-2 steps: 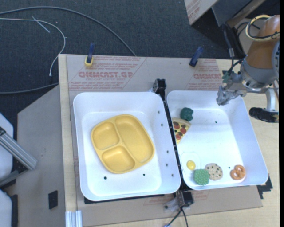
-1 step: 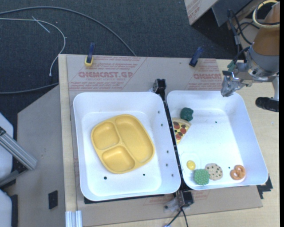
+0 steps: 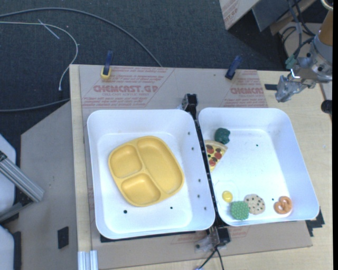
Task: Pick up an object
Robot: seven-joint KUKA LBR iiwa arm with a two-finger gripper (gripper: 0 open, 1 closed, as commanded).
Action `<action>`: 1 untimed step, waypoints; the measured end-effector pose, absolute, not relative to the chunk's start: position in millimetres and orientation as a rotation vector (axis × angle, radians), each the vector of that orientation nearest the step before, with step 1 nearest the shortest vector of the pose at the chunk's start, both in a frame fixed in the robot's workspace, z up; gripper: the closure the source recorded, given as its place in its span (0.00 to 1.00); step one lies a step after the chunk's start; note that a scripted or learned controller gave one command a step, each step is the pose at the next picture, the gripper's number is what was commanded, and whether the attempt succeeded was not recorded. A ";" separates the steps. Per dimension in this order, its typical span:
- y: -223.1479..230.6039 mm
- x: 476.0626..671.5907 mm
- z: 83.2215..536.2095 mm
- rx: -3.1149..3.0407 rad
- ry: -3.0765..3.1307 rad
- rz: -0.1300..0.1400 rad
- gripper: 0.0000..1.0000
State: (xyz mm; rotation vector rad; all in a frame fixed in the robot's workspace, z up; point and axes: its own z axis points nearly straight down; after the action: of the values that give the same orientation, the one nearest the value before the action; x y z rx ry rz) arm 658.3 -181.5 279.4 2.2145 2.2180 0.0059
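Gripper (image 3: pixel 288 90) over the bench beyond the right bin's (image 3: pixel 298 158) far corner; finger state cannot be told. In the right bin: pizza slice (image 3: pixel 214 152), green lump (image 3: pixel 222 135), cookie (image 3: pixel 254 203), pretzel (image 3: pixel 283 205). Left bin (image 3: pixel 100 158) holds a yellow tray (image 3: pixel 145 170).

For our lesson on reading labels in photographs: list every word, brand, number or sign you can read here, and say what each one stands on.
"CHEMCAST GP", red print on the brown protective sheet behind the left bin, partly blurred.
"CHEMCAST", the same print on that sheet behind the right bin, faint.
Red print on the cardboard box at the top edge: too small to read.
Nothing readable on the yellow divided plate or the toy foods.
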 end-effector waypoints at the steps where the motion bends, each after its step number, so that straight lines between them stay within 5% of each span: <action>1: -124.4 661.2 264.2 2.217 2.231 0.001 1.00</action>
State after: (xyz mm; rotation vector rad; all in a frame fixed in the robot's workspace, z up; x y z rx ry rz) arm 661.2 -124.4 264.2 2.2173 2.2307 0.0007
